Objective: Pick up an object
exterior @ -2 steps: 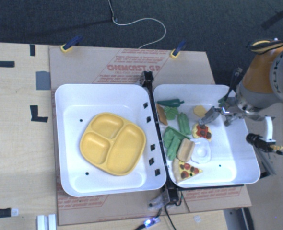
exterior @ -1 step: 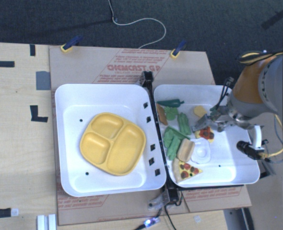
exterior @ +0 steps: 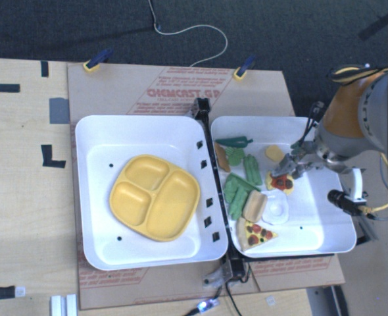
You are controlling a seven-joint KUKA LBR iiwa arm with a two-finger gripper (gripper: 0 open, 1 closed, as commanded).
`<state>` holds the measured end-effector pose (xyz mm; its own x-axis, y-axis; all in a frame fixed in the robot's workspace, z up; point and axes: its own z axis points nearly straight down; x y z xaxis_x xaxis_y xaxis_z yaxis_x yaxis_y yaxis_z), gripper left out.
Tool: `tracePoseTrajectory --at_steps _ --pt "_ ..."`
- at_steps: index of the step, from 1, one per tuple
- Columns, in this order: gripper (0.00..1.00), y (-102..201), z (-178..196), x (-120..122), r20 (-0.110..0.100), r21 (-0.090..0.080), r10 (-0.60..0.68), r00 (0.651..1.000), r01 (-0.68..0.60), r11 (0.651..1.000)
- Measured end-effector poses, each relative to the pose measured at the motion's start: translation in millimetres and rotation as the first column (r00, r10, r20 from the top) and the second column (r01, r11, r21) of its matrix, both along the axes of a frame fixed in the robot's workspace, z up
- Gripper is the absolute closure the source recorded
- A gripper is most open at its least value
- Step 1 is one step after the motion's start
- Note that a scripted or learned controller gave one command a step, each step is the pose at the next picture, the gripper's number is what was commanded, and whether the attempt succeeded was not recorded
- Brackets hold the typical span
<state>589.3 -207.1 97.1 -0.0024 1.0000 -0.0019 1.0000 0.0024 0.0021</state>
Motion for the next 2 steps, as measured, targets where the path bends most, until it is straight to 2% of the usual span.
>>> tracePoseTrajectory --at_steps 1,2 --pt "1.0 10.8 53.0 4.3 0.0 0.002 0.0 1.0 0.0 1.0" --pt "1.0 9.0 115.8 3.9 0.001 0.001 -0.001 1.0 0.001 1.0"
